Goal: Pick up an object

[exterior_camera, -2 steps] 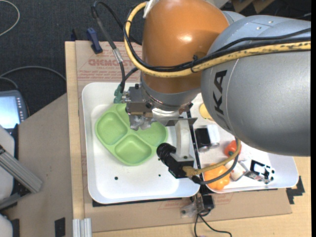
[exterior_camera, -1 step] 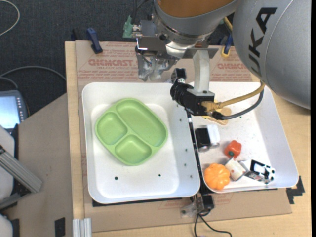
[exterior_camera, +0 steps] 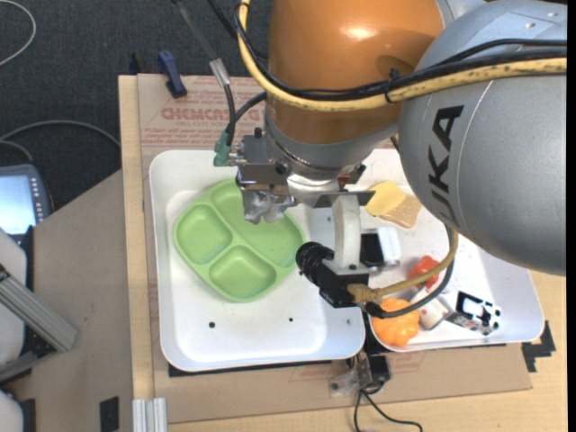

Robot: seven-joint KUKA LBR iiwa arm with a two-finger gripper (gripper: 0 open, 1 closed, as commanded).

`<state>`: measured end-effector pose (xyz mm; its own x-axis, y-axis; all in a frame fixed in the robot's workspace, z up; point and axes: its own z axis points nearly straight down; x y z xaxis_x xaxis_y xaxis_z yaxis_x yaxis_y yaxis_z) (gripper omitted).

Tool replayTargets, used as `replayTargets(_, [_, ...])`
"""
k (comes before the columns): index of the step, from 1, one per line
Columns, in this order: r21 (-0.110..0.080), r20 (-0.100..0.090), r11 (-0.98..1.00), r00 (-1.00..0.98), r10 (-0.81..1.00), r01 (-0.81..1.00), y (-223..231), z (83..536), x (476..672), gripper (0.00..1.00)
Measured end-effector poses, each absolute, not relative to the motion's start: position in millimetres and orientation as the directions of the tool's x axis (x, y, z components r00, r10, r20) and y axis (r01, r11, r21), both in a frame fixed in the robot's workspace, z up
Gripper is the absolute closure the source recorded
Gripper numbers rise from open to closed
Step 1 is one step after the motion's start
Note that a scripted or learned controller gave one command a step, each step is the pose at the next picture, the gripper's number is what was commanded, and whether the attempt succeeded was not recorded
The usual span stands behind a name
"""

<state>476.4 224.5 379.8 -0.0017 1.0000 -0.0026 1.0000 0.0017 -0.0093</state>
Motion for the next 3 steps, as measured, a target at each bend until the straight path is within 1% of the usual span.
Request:
replayTargets(1, [0.001,0.0,0.003,-0.003,1.0,1.0,225.3,393.9,479.2,1.0])
replayTargets(2, [0.001,0.0,0.005,-0.005,1.0,1.0,226.1,404.0,479.3,1.0])
replayTargets(3, [0.002,0.0,-0.001,0.001,1.0,1.0,200.8,406.0,495.8,1.0])
